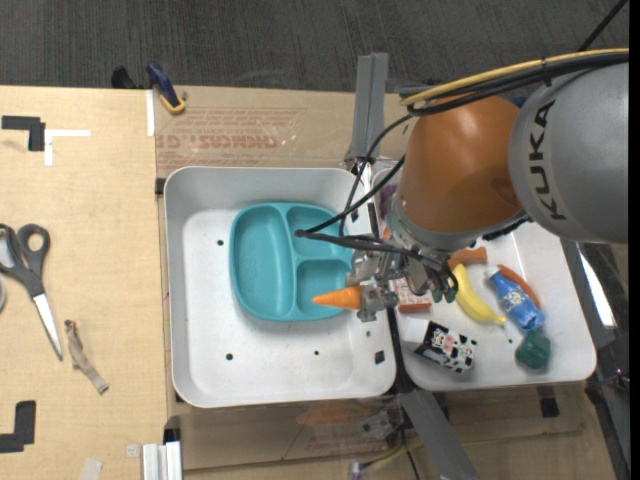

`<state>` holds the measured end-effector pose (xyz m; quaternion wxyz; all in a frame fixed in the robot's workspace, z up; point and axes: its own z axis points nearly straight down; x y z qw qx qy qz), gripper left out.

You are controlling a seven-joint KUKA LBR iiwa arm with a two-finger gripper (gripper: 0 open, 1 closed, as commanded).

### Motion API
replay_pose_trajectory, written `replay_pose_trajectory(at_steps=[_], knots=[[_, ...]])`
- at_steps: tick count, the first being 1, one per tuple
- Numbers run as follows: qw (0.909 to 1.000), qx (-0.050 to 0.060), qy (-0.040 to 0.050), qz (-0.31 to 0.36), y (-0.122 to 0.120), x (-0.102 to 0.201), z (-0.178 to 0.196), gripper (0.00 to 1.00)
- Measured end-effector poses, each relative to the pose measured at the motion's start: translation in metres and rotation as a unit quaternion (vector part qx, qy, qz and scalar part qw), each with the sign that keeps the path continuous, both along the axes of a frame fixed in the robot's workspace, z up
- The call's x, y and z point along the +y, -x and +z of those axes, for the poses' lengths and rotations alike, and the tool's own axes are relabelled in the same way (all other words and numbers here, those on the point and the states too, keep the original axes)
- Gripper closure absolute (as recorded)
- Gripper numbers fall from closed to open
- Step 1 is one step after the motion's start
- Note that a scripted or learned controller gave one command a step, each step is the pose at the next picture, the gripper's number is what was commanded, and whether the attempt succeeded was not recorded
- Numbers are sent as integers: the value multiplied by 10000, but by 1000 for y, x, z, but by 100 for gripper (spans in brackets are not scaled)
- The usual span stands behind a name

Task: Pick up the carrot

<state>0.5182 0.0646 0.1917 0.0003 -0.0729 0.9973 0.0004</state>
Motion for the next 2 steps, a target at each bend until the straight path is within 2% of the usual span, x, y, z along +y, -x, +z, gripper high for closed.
replay_pose_trajectory(at_steps=[1, 2], knots=[[9980, -6, 0, 638, -18, 57, -1, 100], [9312, -19, -2, 3646, 13, 71, 95, 100]])
